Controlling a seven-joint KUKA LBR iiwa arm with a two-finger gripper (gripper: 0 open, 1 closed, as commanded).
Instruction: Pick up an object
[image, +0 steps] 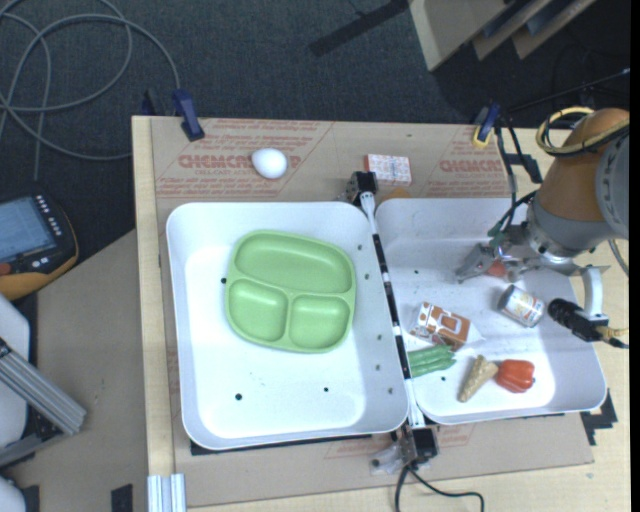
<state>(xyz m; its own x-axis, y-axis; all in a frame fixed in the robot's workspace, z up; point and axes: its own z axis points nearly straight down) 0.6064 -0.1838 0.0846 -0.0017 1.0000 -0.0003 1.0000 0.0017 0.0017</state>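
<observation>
two white bins (200, 300), green tray (291, 291) in left, fingers (490, 258) spread over right bin, holding nothing

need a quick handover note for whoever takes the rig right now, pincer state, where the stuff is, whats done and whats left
Pincer: low in the right bin, upper part, nothing visibly held.
Right bin things: small can, snack packet, green pepper, cone, red pepper.
Left bin: green divided plate.
On the board behind: white egg, small box.
Done: nothing picked yet.
Left: grasp and lift one object.
</observation>
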